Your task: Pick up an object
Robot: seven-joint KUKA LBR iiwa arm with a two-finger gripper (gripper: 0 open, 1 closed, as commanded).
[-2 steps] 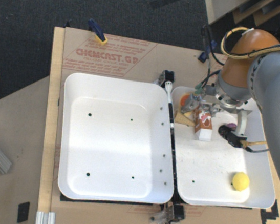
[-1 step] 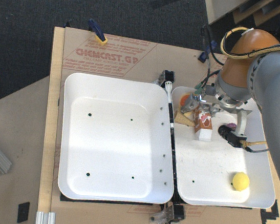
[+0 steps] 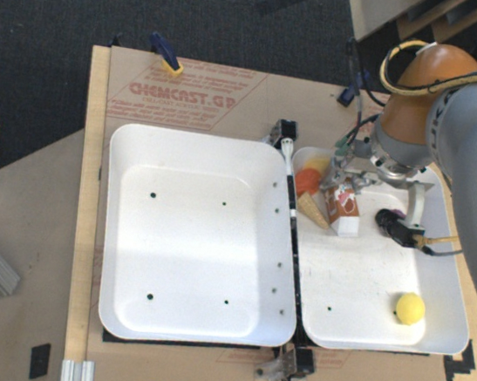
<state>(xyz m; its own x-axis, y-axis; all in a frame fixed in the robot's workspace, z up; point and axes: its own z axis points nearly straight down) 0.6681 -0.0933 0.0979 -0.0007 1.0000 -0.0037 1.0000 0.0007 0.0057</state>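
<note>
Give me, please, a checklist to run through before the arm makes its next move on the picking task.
1. Gripper over the right bin, above the cluster of objects: ok.
2. Target standing apart from its neighbours: not ok; the brown-and-white carton, tan wedge and red round object crowd together.
3. Anything held in the gripper: cannot tell.
4. Room from the bin wall: not ok; the cluster sits near the right bin's far-left corner.
5. Easier alternative available: ok; the yellow ball lies alone near the front right corner.
</note>
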